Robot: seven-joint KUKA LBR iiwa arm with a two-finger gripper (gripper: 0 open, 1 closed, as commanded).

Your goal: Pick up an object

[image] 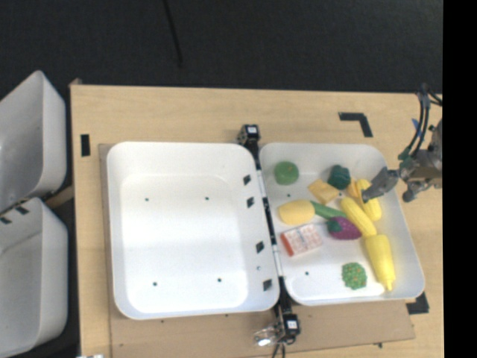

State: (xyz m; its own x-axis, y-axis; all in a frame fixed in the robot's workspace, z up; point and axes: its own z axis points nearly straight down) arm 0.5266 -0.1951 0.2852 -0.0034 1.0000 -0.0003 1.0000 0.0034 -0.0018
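Gripper (393,185): fingers spread, gripping nothing; over right bin (402,274) rim, at counter's (186,103) right edge
Packet (302,240): red-and-white; print unreadable; bin's left half

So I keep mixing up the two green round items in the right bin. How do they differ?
The green ball looks smooth and pale green, and it lies near the bin's far left corner. The broccoli is bumpy and darker green, and it lies near the front wall, beside the yellow corn. Both are roundish, similar in size, and lie apart from other items.
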